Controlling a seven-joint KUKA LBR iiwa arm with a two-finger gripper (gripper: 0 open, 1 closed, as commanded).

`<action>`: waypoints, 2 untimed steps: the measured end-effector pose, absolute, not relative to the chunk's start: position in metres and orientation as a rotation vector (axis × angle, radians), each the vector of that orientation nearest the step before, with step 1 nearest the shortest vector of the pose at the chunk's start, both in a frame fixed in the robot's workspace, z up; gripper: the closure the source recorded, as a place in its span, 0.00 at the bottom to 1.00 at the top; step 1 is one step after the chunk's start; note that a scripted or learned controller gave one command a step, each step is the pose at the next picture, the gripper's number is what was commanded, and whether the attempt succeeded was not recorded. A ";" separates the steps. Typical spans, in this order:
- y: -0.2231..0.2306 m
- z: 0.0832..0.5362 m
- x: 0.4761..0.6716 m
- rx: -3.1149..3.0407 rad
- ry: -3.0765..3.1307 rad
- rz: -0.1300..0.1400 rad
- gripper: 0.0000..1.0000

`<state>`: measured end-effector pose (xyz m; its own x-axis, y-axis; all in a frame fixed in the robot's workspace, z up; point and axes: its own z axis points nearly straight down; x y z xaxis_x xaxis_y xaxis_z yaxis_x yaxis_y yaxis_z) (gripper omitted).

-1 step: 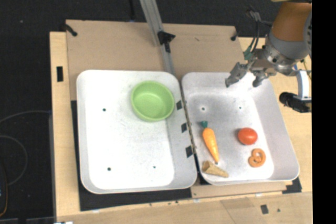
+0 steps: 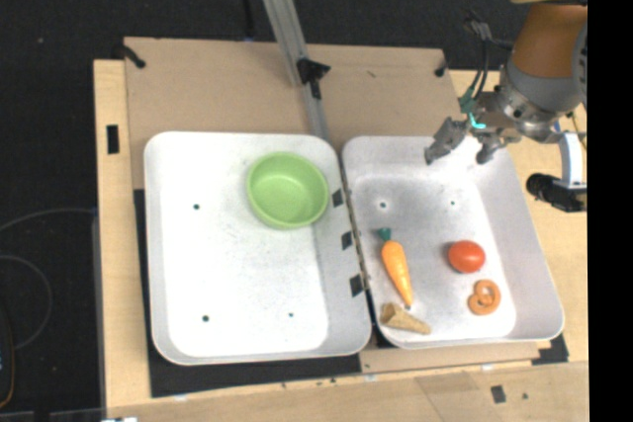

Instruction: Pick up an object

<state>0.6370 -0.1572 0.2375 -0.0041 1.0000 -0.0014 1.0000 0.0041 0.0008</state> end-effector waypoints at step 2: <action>-0.157 0.134 0.632 2.224 2.220 -0.006 0.00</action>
